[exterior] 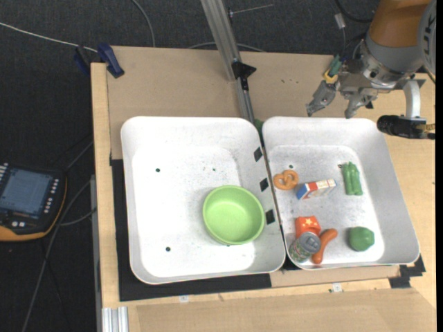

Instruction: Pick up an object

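Jaws (340, 102) of the grey and orange arm (398, 26) hang over the bare counter (173, 81), just behind the far rim of the right bin (396, 206). The two fingers stand apart, and nothing is between them.

All small objects lie in the right bin, nearer to the camera than the jaws. The closest to the jaws is a green oblong object (352, 178), a little in front of them and to the arm side. Beside it, toward the middle of the bin, lies a small red, white and blue box (315, 189), and next to this a brown pretzel-shaped object (285, 180). Further from the jaws, near the front rim, there are an orange block (306, 225), a round can (304, 246), an orange curved object (323, 244) touching the can, and a green rounded object (360, 238).

In the left bin (138, 185), well apart from the jaws, sits a light green bowl (233, 215).
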